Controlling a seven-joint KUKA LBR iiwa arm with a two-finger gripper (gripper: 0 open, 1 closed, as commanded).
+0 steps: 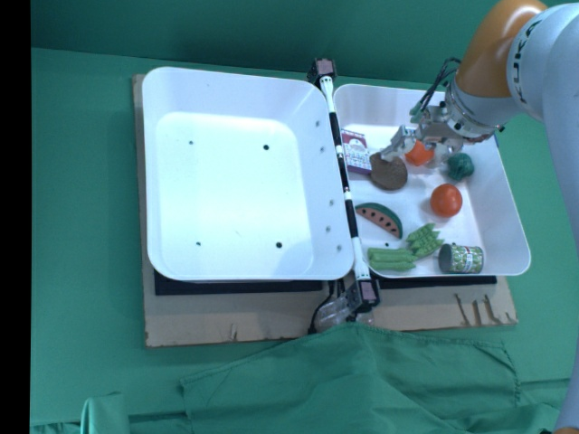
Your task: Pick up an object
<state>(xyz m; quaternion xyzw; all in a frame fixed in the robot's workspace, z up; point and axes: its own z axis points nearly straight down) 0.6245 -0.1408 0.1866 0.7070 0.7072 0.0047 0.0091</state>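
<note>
Over the right bin (507,242), gripper (409,143) above the brown cookie (388,172).
Whether it is gripping is unclear; best to centre over the cookie before descending.

one fixed camera looks down aslant on both bins (244,89) from above

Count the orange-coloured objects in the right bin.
2: one orange ball mid-bin, one smaller orange piece at the gripper, partly hidden. Others may sit under the arm.
</note>
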